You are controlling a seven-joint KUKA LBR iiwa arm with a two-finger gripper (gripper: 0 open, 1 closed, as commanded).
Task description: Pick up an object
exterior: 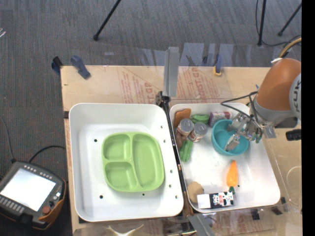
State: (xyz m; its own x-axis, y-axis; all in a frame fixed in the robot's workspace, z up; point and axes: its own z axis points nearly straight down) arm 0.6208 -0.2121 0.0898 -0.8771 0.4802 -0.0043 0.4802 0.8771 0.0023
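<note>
My gripper (234, 140) hangs over the right bin (261, 181), low above the inside of a teal bowl (220, 140). The arm's orange band (278, 85) sits above it to the right. Nothing can be made out held in the gripper. Left of the bowl stand two metal cans (185, 127) (200, 131), with a green vegetable (186, 151) lying beside them. An orange carrot (232, 173) lies in front of the bowl. A black-and-white carton (216, 199) and a tan round item (195, 189) rest at the bin's front edge.
The left bin (86, 132) holds a green divided plate (133, 161). A brown item (181, 114), a green item (200, 118) and a purple-white item (219, 116) lie along the right bin's back wall. A tablet (27, 188) lies on the floor at the left.
</note>
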